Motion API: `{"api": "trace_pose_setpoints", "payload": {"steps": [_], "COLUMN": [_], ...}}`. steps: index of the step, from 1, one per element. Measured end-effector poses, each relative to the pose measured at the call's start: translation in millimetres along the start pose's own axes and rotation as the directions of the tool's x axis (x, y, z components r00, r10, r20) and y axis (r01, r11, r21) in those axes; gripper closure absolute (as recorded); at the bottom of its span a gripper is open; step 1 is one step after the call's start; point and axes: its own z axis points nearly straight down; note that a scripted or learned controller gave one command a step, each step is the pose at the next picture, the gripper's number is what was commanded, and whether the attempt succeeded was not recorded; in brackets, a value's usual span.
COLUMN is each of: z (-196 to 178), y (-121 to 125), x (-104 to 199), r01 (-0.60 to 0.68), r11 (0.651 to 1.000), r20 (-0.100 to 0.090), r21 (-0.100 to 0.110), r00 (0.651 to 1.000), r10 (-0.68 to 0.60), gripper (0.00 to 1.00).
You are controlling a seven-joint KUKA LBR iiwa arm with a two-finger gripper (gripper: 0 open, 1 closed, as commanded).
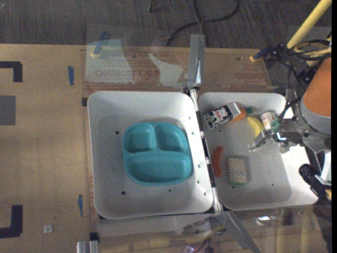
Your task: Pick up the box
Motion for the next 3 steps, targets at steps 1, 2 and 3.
{"api": "trace_pose_setpoints", "payload": {"steps": [1,2,3], "z": [154,144,99], "y": [0,0,-5], "x": [15,12,-30], "r01": [0.245,0.239,0.522], "r11": [0.97,0.971,0.853], "r20": [0.004,0.009,0.005], "r21": [-0.011,-0.014,-0.004], "r00": [0.97,0.971,0.853], "r10": [-0.245,-0.239,-0.522], "gripper": [0.0,1.0,1.0]}}
